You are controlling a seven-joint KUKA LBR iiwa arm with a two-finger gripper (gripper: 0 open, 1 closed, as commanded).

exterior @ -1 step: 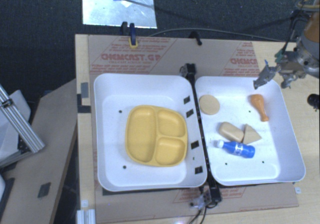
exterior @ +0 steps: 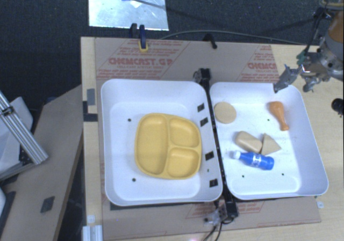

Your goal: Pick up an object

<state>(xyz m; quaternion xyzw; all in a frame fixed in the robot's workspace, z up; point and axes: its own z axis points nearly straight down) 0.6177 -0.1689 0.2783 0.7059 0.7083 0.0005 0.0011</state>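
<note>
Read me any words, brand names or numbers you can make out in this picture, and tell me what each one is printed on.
"CHEMCAST GP": red print on the brown sheet behind the left bin.
A second red print at the sheet's right end, behind the right bin: too blurred to read.
Blue bottle: no readable label.

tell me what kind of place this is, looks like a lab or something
Most likely a robotics lab test bench. Two white bins sit clamped on a protective board, one holding a yellow divided plate, the other toy food and a small blue bottle, with the gripper hovering above.
</note>
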